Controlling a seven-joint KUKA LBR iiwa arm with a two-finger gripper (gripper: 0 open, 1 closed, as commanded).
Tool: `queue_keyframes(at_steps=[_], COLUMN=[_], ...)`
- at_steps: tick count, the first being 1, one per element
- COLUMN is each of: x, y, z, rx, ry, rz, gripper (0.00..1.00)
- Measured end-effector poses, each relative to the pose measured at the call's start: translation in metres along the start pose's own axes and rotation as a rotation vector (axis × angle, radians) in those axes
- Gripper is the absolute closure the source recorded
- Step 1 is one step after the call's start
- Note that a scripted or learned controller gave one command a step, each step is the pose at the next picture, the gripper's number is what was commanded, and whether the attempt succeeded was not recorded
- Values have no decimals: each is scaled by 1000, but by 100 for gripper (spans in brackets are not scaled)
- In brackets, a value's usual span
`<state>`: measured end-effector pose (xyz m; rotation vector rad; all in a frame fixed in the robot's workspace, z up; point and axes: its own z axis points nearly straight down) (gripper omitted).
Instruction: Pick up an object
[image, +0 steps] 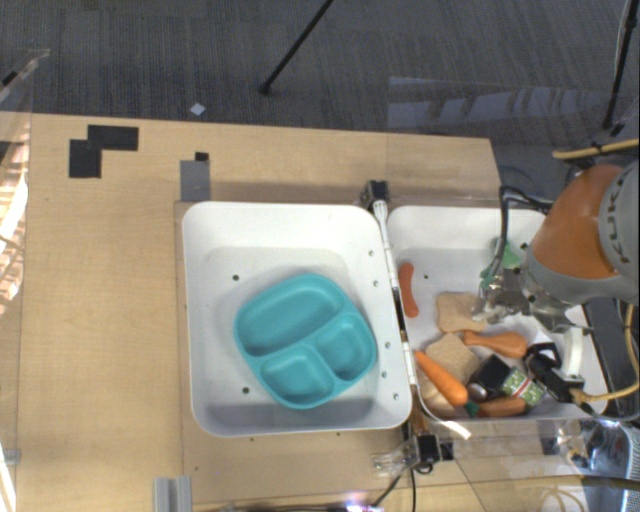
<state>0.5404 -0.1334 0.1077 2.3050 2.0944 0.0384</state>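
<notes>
My gripper (491, 302) hangs low in the right bin (440, 232), at the right edge of a tan bread slice (453, 312). Just below it lies an orange drumstick (497, 344). A thin red sausage (406, 288) lies to the left, near the bin's wall. Toward the front are a second bread slice (452, 353), an orange carrot (443, 379), a dark bottle with a green label (506, 381) and a reddish sausage (500, 407). The grey arm with its orange band (580, 235) covers the bin's right side.
The left bin (210, 300) holds a teal divided plate (305, 340). A metal rail (392, 290) separates the two bins. Cables and a clamp (425, 450) sit at the front edge of the bench.
</notes>
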Motion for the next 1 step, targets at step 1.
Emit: queue_keyframes(at_steps=[1], x=[106], y=[-23], z=[-155], rx=[18], ry=[7], rz=[-85], gripper=[100])
